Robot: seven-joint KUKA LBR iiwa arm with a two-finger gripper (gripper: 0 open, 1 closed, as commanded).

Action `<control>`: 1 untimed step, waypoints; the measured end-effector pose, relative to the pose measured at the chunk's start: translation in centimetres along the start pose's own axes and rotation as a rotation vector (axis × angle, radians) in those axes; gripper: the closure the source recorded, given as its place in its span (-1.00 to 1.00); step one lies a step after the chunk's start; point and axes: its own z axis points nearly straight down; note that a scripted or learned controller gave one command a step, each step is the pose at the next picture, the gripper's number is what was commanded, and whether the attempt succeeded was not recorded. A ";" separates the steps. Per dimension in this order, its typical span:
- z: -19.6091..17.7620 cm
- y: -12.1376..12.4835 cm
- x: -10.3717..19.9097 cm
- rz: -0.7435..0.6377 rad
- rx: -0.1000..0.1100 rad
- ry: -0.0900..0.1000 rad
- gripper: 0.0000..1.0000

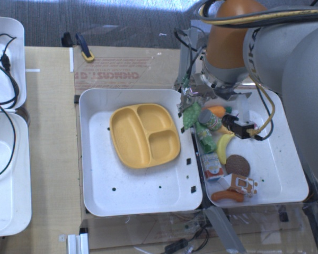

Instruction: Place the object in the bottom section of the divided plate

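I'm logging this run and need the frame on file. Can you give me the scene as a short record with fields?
left bin: holds the yellow divided plate, three sections, nothing in them
right bin: a heap of toy food, including a banana, a brown round cookie, an orange sausage, green leafy pieces
arm: reaches in from the right, wrist over the right bin's far left corner
gripper: low by the green pieces; fingers not readable
task state: nothing placed on the plate yet

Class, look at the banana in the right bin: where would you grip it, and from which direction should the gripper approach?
Grip the banana across its narrow middle, coming straight down from above. It lies flat and curved among other toys, so only its top is free, and its slim width probably suits two fingers.
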 end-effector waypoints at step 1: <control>0.0 0.0 0.0 0.001 -0.001 0.000 -1.00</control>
